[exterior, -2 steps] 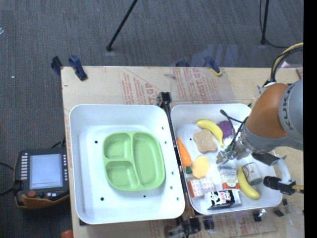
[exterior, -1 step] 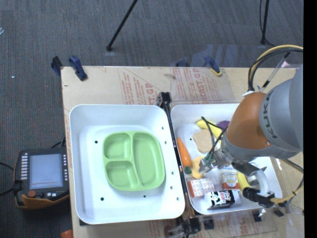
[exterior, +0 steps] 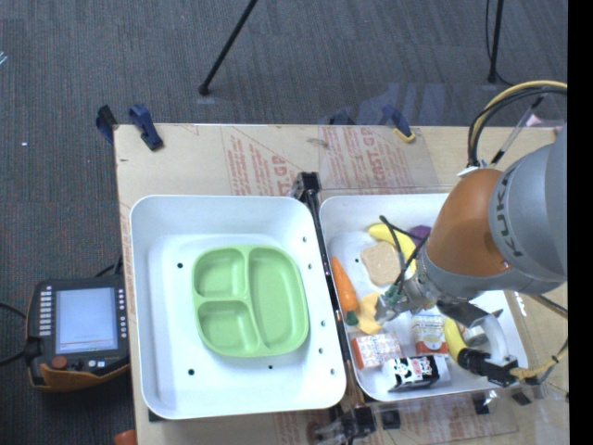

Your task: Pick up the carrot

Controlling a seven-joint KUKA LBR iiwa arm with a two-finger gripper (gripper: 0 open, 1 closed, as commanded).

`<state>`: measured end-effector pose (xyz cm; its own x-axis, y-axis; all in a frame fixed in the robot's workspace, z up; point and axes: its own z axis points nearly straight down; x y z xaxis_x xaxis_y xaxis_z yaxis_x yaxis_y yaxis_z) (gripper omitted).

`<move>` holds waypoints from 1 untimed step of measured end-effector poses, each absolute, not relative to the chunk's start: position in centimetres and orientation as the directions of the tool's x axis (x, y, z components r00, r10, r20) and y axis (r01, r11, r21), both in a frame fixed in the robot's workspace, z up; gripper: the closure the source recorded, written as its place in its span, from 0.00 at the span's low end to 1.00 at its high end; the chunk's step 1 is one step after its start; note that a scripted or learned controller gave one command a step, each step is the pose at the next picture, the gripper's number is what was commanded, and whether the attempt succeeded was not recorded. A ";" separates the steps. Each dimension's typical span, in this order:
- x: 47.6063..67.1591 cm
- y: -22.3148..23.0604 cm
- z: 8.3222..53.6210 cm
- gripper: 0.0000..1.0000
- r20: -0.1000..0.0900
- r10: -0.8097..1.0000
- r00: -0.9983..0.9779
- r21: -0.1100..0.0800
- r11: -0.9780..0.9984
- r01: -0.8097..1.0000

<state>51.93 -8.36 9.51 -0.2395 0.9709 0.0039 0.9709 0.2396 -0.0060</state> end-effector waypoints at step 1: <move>51.9 -8.5 10.3 1.00 0.005 0.971 -0.238 -0.009 0.238 0.971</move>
